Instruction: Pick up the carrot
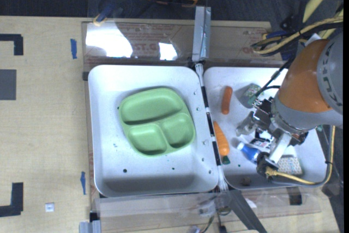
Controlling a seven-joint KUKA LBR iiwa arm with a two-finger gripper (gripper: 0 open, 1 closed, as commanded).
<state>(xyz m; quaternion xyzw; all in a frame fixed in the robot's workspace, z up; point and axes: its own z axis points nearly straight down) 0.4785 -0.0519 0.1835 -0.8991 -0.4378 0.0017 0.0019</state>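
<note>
Carrot (221,142), a slim orange taper, lies beside the end effector (255,127), grip state unclear

White bins (103,117). Pale green tray (157,120), three compartments. Orange carrot (221,141) with dark green tip. Shorter orange piece (227,100). Blue-and-white tube (251,151). Grey arm (305,101) with orange band. Yellow cable (289,176). Light tan bench (43,117) with black marks and blue tape.
</note>
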